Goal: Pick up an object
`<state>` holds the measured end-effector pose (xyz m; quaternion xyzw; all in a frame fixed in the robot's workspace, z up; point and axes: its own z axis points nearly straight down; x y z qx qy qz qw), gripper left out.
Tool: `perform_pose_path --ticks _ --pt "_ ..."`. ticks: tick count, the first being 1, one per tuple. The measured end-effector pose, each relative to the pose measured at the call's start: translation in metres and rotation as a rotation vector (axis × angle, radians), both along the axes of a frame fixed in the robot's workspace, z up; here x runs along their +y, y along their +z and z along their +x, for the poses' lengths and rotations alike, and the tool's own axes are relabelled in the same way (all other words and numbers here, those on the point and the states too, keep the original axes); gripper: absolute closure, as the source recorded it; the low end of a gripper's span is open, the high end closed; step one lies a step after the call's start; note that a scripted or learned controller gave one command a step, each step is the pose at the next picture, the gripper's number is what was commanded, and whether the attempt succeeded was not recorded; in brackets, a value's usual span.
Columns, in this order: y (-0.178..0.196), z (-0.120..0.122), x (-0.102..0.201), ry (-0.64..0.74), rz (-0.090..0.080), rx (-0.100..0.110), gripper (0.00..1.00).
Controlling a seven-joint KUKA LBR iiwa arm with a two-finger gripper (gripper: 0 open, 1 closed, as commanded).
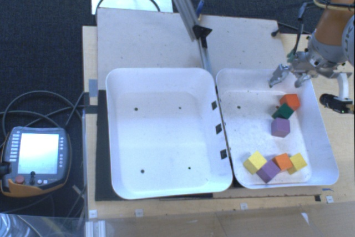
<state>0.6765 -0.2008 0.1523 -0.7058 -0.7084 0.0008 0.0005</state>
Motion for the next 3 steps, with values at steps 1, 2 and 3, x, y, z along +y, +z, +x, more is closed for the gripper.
perform_pose_path --ticks 1,2,3 --pt "-0.047 -0.009 -0.003 -0.001 -0.001 -0.003 0.00" --pt "-0.061 -0.007 -0.002 0.001 -0.001 -0.004 0.00" --pt "-0.048 -0.006 -0.003 0.004 -0.003 -0.009 1.00"
